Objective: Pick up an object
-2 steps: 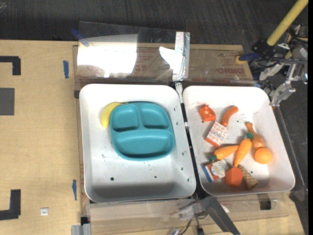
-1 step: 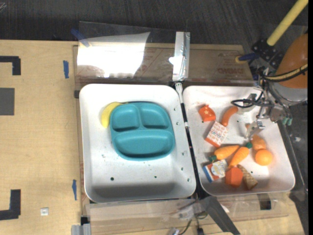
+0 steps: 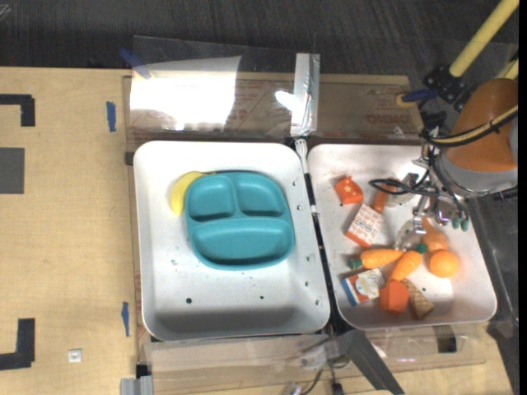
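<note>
Orange toys (image 3: 395,263) heaped in right bin (image 3: 478,303), under hovering jaws (image 3: 416,225); cannot tell if spread or pinching, probably choosing one.

Single fixed cam above my bench, angled down, far enough to frame both bins (image 3: 156,245). My pincer (image 3: 420,220) enters at frame right, over the right bin.

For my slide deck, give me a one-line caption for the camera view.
KUKA arm's gripper hovers over toy food in the right bin; a teal divided plate sits in the left bin.
</note>
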Controlling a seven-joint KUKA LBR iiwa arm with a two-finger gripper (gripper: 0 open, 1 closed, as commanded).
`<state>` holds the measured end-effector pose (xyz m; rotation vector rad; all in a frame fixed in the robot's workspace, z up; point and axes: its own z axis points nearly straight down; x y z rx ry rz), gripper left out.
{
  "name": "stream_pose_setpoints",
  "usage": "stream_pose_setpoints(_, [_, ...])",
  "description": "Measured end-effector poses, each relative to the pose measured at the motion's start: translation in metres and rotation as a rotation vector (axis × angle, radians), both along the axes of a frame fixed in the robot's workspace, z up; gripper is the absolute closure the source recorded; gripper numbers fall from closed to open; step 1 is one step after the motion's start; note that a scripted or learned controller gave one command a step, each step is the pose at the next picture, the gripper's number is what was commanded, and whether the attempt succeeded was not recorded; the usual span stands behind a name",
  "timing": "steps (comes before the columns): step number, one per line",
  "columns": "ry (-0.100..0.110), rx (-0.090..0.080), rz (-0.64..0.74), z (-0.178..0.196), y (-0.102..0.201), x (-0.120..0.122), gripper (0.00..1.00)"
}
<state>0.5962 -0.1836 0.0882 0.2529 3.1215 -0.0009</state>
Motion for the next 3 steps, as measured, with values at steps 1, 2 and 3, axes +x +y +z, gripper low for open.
stream_pose_setpoints(1, [0.007, 0.002, -0.039, 0.000, 0.045, 0.041, 0.00])
stream_pose_setpoints(2, [-0.001, 0.003, -0.168, 0.002, 0.084, -0.049, 0.00])
stream_pose_setpoints(3, [0.015, 0.005, -0.271, 0.001, 0.046, 0.042, 0.00])
